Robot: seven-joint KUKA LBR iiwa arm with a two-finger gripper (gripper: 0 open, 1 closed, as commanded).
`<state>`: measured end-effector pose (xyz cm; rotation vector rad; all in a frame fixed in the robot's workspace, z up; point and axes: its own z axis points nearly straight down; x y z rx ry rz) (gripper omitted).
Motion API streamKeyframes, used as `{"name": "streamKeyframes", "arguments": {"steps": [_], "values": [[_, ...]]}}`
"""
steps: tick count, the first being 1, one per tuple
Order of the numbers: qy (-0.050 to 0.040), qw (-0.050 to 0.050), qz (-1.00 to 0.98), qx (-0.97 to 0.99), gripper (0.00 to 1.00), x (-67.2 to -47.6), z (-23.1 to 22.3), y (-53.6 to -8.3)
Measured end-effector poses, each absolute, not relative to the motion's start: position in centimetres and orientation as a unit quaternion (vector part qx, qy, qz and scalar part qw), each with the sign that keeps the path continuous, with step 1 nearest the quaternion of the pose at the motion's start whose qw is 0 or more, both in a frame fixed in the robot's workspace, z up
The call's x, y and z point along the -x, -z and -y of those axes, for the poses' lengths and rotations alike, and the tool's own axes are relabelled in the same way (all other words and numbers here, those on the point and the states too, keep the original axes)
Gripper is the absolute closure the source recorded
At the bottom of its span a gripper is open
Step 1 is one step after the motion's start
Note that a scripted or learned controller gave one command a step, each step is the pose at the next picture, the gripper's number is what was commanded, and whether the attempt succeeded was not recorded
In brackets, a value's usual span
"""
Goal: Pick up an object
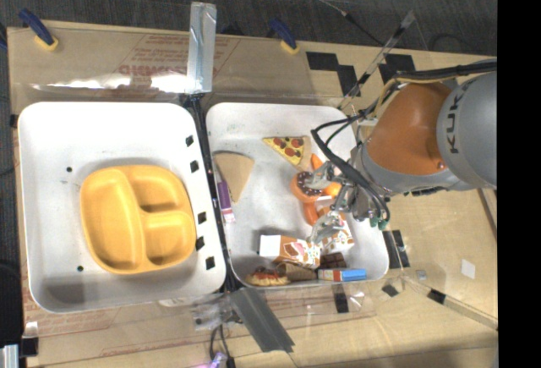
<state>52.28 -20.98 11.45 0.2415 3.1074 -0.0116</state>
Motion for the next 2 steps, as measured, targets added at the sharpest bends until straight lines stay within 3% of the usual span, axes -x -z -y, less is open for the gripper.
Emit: {"name": "streamKeyframes", "arguments": {"steps": [1,2], "values": [[0.0026,0.014,-0.995,-0.101,0.0,-55.2,21.1,-10.4],[0.0049,0.027,-0.988,-0.153,0.0,-50.6,20.9,-10.8]]}}
